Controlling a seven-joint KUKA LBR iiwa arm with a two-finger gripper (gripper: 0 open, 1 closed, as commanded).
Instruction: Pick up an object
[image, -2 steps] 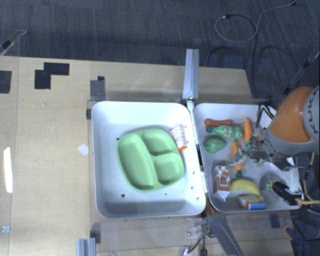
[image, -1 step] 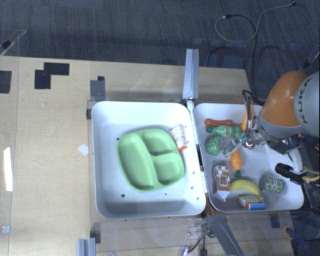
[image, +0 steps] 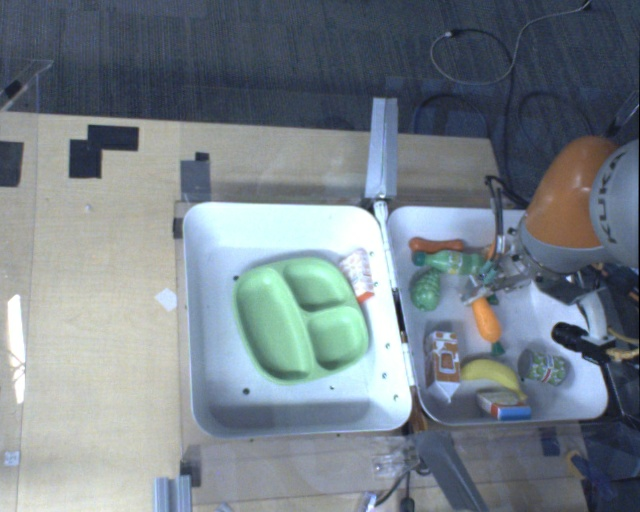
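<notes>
Presently, the hand (image: 487, 283) is lowered into the right bin (image: 590, 405), directly over the toy carrot (image: 486, 320), presumably for a pick; finger spacing cannot be told.

Left bin (image: 210, 300): green divided tray (image: 300, 318), small packet (image: 358, 272) at its upper right edge. Right bin (image: 590, 405): orange carrot (image: 486, 320), green bottle (image: 450, 262), dark green round item (image: 426, 290), banana (image: 492, 373), carton (image: 443, 358), small can (image: 545, 368). Gripper (image: 490, 285) low over right bin, just above carrot. Light wood bench (image: 90, 330).
</notes>
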